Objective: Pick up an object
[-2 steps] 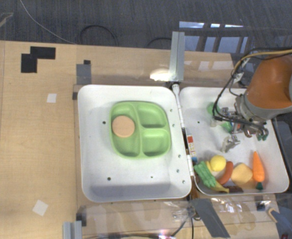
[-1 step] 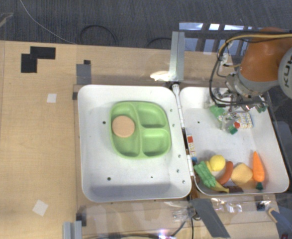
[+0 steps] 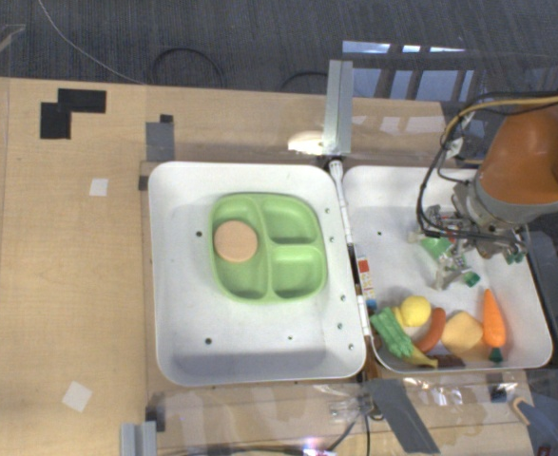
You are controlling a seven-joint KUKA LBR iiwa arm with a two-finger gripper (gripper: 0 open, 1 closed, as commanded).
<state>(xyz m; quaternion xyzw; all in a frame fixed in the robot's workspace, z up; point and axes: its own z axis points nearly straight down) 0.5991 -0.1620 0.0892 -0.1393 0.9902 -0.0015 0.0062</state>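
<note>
Gripper (image 3: 454, 266) low inside right bin (image 3: 393, 207), a small green object (image 3: 437, 248) at its fingers; cannot tell whether it is gripped or just lying under them. Pile along the bin's near edge, below the gripper: lemon (image 3: 413, 311), sausage (image 3: 432, 327), yellow block (image 3: 462, 332), carrot (image 3: 492, 319), green leafy piece (image 3: 389, 333). Left bin (image 3: 179, 283) holds green divided plate (image 3: 288, 269) with a tan cookie (image 3: 235, 241).

I see a pale wooden tabletop (image 3: 60, 283) carrying two shallow white bins side by side, the left bin (image 3: 179, 283) touching the right bin (image 3: 393, 207) along one edge. Black patches (image 3: 69, 110) and small pale squares (image 3: 99, 187) lie on its left part.
</note>
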